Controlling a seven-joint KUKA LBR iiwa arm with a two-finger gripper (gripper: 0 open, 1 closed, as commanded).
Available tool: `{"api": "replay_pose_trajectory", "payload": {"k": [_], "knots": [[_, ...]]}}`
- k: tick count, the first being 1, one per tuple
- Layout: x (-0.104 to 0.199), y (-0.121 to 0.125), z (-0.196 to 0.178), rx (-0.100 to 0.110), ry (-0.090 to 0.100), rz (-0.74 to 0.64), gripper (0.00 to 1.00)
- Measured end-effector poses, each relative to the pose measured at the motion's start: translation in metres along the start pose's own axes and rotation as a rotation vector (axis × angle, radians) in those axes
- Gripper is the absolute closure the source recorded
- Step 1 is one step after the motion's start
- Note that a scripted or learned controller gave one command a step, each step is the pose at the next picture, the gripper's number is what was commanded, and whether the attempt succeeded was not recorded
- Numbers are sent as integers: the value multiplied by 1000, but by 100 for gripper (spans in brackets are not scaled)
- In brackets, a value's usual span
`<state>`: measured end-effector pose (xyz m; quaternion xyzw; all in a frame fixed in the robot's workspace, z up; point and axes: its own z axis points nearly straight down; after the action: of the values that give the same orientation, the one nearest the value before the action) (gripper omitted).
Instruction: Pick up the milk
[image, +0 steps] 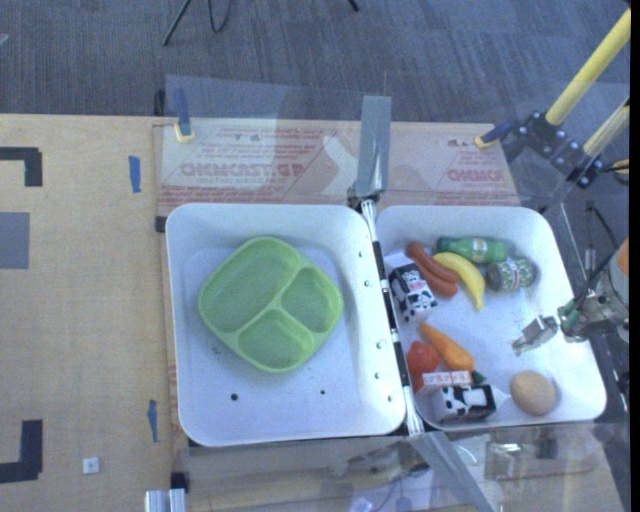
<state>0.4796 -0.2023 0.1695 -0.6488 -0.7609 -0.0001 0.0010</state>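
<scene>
Black-and-white cow-patterned milk carton (468, 399) lies on its side at the near edge of the right bin (570, 250), beside the egg (533, 392). Judged light, stiff toy plastic, slippery; grip across its narrow flat sides. Claw (537, 334) state: cannot tell.

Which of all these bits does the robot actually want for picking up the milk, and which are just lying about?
For the job:
- milk carton by the right bin's left wall
- second milk carton at its near edge
- gripper, over the right bin

Lying about:
- banana
- two green bottles
- hot dog
- carrot
- red pepper
- egg
- green divided plate, left bin
</scene>
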Motion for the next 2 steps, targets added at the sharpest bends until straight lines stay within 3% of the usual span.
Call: {"api": "replay_pose_trajectory", "payload": {"k": [1, 2], "knots": [[-25, 17, -57, -3, -3, 22, 0], [18, 45, 83, -7, -4, 28, 0]]}}
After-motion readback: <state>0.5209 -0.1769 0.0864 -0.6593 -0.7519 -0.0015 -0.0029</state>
